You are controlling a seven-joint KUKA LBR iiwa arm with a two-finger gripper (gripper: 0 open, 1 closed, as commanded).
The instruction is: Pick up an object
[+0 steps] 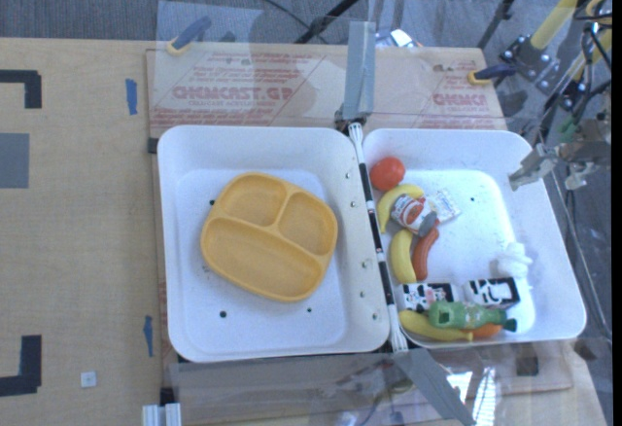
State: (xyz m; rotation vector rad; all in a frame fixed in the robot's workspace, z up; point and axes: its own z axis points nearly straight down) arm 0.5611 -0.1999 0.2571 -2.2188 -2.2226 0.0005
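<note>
Yellow and lying closest to the camera, a banana (423,325) stretches along the near wall of the right bin (564,268), its long axis running across the view, with a green toy (455,315) and an orange piece (489,328) resting against it. Just behind it lie two black-and-white cards (428,295), and beside them, towards the view's right, a small white lump (512,261) sits on its own. Farther back, a reddish sausage (423,254) and a second banana (400,257) lie side by side and touching, both pointing roughly near to far, hard against the divider between the bins. Beyond them come a crumpled packet (428,210) and a red ball (387,171). The hand (530,171) hangs at the far right rim of this bin, and I cannot tell whether it is open or closed; nothing is seen in it. Every candidate therefore lies towards the view's left of the hand and mostly nearer the camera. The white lump looks the shortest reach; the sausage and banana would probably need a grip across their width. In the left bin (180,220) lies a yellow divided plate (270,235), well apart from the hand.
</note>
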